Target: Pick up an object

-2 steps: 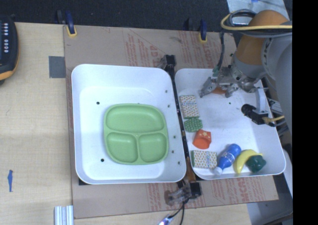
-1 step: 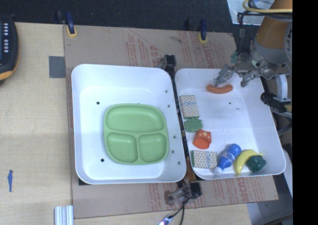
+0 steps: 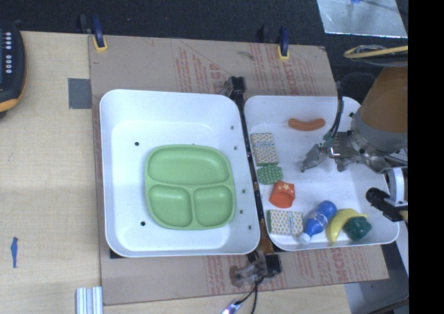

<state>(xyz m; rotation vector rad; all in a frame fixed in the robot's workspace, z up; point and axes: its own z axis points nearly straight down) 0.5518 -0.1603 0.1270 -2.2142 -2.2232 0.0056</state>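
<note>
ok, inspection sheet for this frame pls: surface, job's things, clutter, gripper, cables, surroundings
surface: wooden bench with a cardboard sheet clamped at its far edge; two white bins side by side.
job's things: right bin holds a sausage, orange piece, blue bottle, banana, dark green piece, two patterned packets and a green textured pad.
clutter: left bin holds a green divided tray.
gripper: gripper low over the right bin, nothing seen between its fingers.
cables: dark cable along the wrist.
surroundings: dark floor, handheld device at the bench's left edge.
</note>
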